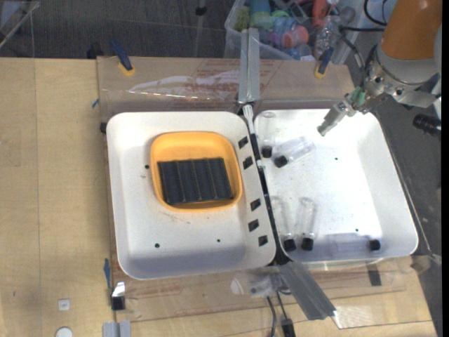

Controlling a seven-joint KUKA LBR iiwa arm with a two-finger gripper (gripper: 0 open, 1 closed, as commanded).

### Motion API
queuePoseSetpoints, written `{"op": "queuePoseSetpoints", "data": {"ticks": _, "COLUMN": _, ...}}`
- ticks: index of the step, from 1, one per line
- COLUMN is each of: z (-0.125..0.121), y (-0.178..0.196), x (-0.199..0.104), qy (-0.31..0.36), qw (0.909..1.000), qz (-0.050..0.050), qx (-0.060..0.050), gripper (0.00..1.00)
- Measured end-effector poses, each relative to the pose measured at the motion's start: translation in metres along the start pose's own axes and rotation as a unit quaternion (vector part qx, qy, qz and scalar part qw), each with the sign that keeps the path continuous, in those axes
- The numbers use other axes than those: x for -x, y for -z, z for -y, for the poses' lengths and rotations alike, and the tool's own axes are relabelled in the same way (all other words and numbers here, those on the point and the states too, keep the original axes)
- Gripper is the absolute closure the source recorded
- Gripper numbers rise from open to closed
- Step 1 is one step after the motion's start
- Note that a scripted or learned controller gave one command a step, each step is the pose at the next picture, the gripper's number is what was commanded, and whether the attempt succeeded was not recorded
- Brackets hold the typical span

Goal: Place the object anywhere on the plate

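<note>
An orange plate (163, 148) lies in the left bin (133, 230). A dark ribbed rectangular block (195, 180) rests flat on the plate and covers most of its floor. My gripper (328, 126) hangs over the back of the right bin (393, 188), pointing down and to the left, well away from the plate. Nothing shows at its tip. The closest object to it is a clear tube with a black cap (291, 151), lying just below and to its left.
Several more clear, black-capped tubes lie in the right bin: two (306, 220) near the front left and one (351, 243) along the front wall. A black-clipped divider (254, 181) separates the bins. A clear tub of colourful items (295, 12) stands behind.
</note>
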State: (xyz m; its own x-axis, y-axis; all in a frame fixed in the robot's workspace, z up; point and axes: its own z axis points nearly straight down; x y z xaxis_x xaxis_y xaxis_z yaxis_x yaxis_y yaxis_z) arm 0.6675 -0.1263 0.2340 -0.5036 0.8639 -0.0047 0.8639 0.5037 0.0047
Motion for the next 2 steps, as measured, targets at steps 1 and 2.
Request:
{"op": "queuePoseSetpoints", "data": {"ticks": 1, "z": 0.013, "y": 0.001, "x": 0.023, "qy": 0.023, "qw": 0.9997, "qz": 0.000, "qx": 0.000, "gripper": 0.00}}
{"op": "queuePoseSetpoints", "data": {"ticks": 2, "z": 0.030, "y": -0.005, "x": 0.051, "qy": 0.031, "qw": 0.9995, "qz": 0.000, "qx": 0.000, "gripper": 0.00}}
